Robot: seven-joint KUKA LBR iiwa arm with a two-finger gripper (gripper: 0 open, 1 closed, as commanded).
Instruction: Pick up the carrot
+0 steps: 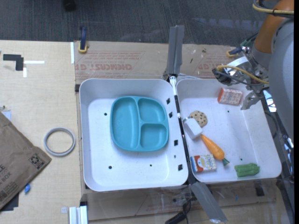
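The carrot (pixel 212 146) is orange with a green tip and lies at a slant in the right bin (pixel 261 139), near its front middle. The green tip points to the front right. My gripper (pixel 250 98) hangs over the back right corner of that bin, next to a small red-and-white box (pixel 230 96). It is well apart from the carrot, up and to the right of it. Nothing shows in its grasp.
Close to the carrot lie a white block (pixel 192 128), a cookie (pixel 199 118), a small carton (pixel 203 163) and a green item (pixel 246 170). The left bin (pixel 93 148) holds a blue divided plate (pixel 139 123). A tape ring (pixel 59 140) and a cardboard box (pixel 16 157) lie on the bench at left.
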